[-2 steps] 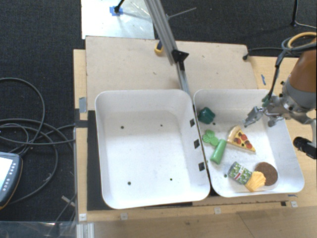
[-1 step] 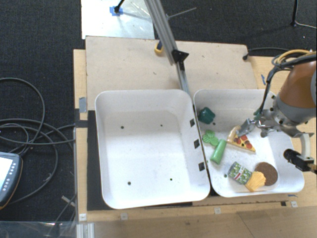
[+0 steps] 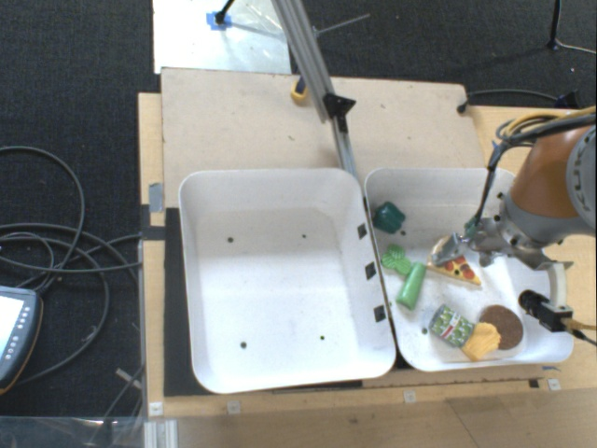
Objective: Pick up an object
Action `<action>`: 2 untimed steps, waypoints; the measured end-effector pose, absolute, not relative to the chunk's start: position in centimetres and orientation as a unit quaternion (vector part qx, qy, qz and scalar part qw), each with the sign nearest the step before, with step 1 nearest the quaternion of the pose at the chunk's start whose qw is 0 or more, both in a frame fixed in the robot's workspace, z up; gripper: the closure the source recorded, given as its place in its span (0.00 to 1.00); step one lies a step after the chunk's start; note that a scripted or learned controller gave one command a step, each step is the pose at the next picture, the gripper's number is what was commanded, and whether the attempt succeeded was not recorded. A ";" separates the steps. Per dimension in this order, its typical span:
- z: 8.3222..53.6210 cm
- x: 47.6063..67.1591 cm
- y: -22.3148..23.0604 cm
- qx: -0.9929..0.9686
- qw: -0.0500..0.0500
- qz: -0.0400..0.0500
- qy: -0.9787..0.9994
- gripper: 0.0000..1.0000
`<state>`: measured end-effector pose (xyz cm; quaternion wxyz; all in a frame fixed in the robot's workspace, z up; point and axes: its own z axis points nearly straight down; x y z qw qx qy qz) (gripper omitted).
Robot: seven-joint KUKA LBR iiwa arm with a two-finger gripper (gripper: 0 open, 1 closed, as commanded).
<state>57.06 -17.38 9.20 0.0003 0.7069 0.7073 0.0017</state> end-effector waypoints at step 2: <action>16.5 56.7 -18.1 0.707 0.003 0.001 0.707 1.00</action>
